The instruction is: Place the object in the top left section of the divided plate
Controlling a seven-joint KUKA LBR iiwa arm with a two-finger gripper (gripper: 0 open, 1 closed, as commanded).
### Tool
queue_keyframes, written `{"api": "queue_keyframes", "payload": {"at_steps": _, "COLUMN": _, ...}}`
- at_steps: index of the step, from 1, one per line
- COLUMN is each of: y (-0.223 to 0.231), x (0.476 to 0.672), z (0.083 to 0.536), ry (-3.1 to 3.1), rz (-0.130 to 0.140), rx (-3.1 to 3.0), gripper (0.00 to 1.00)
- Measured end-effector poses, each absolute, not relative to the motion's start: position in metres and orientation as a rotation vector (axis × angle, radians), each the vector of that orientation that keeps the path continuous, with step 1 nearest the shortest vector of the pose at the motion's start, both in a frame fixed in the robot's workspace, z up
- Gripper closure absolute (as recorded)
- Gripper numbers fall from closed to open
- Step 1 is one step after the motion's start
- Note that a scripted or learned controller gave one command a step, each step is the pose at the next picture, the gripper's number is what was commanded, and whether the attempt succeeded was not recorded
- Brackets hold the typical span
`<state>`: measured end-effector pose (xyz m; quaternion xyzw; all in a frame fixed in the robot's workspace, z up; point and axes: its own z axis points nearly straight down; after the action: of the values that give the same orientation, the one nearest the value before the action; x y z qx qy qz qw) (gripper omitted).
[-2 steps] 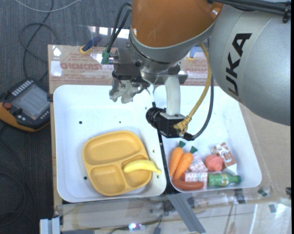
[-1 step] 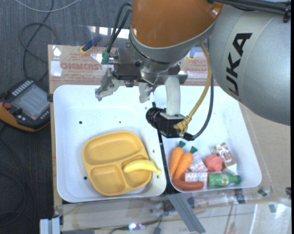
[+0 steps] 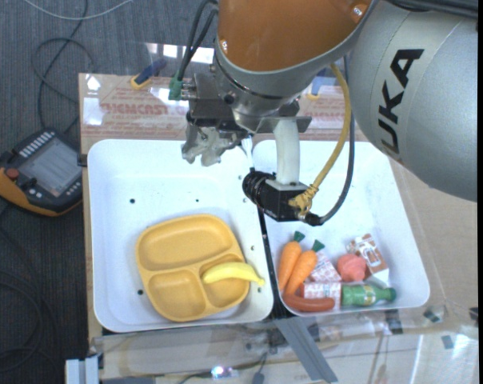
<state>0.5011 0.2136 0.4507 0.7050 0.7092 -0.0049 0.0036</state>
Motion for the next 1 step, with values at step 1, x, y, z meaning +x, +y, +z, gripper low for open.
{"api": "queue_keyframes", "payload": {"at_steps": 1, "y": 0.2134, "x": 0.5012, "z": 0.4505, "ry": 2.222, "rz": -0.016, "rx": 2.211, "gripper": 0.00}}
